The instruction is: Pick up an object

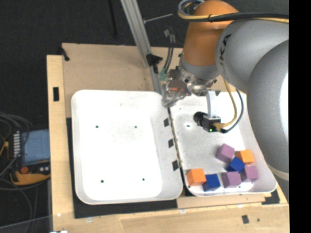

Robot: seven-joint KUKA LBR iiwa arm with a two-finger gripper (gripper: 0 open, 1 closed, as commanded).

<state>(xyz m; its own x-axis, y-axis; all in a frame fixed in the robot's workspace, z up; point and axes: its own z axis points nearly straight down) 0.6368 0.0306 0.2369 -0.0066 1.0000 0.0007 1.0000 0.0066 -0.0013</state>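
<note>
Camera view: I see claw (171,94) at far end of right bin (190,144), by wall next to left bin (116,149). Can't make out if claw is loose or clenched. Nothing seen in claw. Purple block (225,153), orange block (196,176) and blue block (212,182) sit at near end of right bin, well apart from claw.

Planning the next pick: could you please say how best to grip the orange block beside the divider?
Probably from above, gripping the orange block across its far and near faces: the neighbouring blue block looks pressed against one side, and the bin wall stands close on the other.
</note>
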